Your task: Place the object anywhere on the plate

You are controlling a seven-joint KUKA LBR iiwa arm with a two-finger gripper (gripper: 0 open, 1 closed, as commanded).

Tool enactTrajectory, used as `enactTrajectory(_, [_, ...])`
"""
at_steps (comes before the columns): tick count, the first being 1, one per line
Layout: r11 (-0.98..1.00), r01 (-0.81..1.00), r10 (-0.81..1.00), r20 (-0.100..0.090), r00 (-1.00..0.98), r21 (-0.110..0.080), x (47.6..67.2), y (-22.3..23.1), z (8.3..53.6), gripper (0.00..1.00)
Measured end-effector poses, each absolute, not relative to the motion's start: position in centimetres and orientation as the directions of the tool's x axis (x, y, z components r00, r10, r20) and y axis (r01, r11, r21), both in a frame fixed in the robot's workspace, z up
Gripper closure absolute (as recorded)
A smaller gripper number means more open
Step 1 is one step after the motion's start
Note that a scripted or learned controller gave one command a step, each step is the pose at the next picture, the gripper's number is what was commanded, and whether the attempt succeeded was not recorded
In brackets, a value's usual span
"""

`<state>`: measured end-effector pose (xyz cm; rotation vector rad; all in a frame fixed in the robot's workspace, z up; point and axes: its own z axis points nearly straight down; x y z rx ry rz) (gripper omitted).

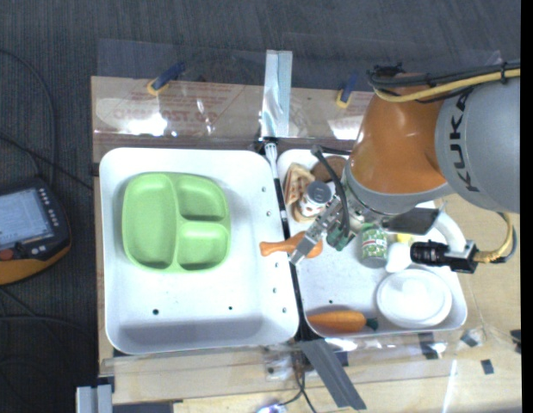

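Camera view shows the hand (311,244) above the wall between the two bins, and its fingers are closed on a small orange object (280,248), which looks like a toy carrot. The object lies almost level in the grip, with its free end pointing left over the edge of the left bin (189,321). I judge that it is held high like this so it can pass over the wall without touching it. The green plate (174,220), which has several compartments, rests in the upper left part of the left bin, well apart from the object. In the right bin (335,278) I see a second orange carrot (337,320) near the front wall, a white bowl (412,298) and a small can (374,245). The object is lifted but not yet over the plate, so the carrying step seems about half done.
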<state>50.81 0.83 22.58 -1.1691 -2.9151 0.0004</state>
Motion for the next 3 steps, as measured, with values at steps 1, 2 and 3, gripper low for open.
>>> enactTrajectory(1, [0.725,0.689,0.689,0.003,-0.725,-0.004,58.7,4.1,18.1,1.00])
enactTrajectory(2, [0.725,0.689,0.689,0.000,-0.725,-0.001,58.8,4.1,18.3,0.00])
enactTrajectory(3, [0.725,0.689,0.689,-0.001,-0.725,0.000,58.8,4.2,19.2,1.00])
